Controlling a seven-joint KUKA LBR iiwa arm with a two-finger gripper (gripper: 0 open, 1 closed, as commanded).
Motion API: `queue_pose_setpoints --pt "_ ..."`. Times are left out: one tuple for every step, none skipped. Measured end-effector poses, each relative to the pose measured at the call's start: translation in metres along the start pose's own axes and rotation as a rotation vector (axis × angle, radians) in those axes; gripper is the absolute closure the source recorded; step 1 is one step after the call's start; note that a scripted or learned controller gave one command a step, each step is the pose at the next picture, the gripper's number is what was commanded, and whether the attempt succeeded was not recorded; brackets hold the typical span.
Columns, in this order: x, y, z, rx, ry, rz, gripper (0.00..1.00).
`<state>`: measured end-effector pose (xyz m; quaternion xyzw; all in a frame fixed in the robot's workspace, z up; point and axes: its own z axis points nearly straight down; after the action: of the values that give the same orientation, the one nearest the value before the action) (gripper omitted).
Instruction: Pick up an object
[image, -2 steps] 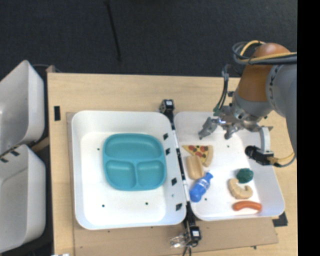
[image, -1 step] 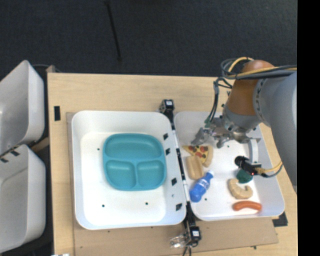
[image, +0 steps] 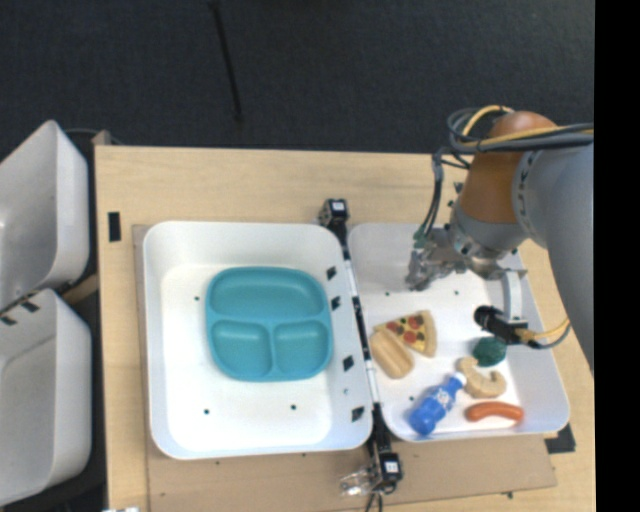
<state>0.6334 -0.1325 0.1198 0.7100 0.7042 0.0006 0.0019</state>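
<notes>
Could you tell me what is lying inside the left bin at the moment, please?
Inside the left bin lies one teal divided plate, flat on the floor with three compartments and nothing on them. The bin floor beneath the plate is covered.

You will find no text, label, brand, number or sign that can be read here. The small blue plastic bottle (image: 436, 405), lying near the front of the right shallow white bin (image: 380, 250), has a paler patch on its side, but it is too small and blurred for you to make out any letters. The black clips along the divide between the two bins are likewise too small to show you any marking.
</notes>
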Motion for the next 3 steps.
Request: queue_pose_setpoints --pt "-0.001 0.004 -0.043 0.0 0.001 -0.005 1.0" --pt "-0.003 -0.001 -0.105 -0.003 0.0 -0.005 1.0" --pt "-0.005 0.01 -0.158 -0.001 0.001 -0.01 1.0"
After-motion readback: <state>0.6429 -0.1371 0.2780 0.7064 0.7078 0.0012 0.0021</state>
